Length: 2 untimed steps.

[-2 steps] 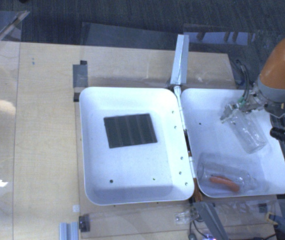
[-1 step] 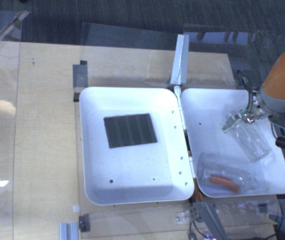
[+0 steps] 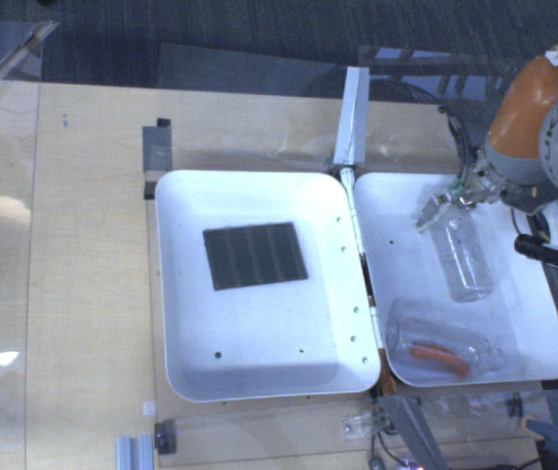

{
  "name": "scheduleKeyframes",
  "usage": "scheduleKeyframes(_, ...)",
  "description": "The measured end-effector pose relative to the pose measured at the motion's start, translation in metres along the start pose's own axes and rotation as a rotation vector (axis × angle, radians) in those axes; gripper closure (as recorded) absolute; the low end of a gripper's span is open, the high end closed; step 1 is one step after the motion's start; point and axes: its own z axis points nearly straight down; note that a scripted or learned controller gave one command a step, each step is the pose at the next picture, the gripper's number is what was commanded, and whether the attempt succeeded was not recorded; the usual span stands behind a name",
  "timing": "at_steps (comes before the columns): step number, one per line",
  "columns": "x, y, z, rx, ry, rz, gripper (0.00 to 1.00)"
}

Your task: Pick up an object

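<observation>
Wooden surface [image 3: 83, 262] bears two bins; hand [image 3: 447, 207] at right bin's [image 3: 553, 351] twelve o'clock touches clear bottle [image 3: 463, 258]; grip state indeterminate.

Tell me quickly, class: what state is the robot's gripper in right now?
Gripper: over the right bin, at the top end of a clear plastic bottle; open or closed cannot be told.

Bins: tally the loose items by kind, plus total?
Dark grey ribbed rectangular pad, left white bin: 1
Clear plastic bottle, right white bin: 1
Clear plastic cup or jar lying on its side, with something orange-red inside, right bin: 1
Total: 3
</observation>
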Motion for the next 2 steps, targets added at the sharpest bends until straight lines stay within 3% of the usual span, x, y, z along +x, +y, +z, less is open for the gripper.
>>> scheduleKeyframes(1, 0.007, -0.092, 0.001, -0.014, -0.003, -0.129, 0.0)
scheduleKeyframes(2, 0.018, -0.117, 0.0, -0.017, -0.004, -0.151, 0.0)
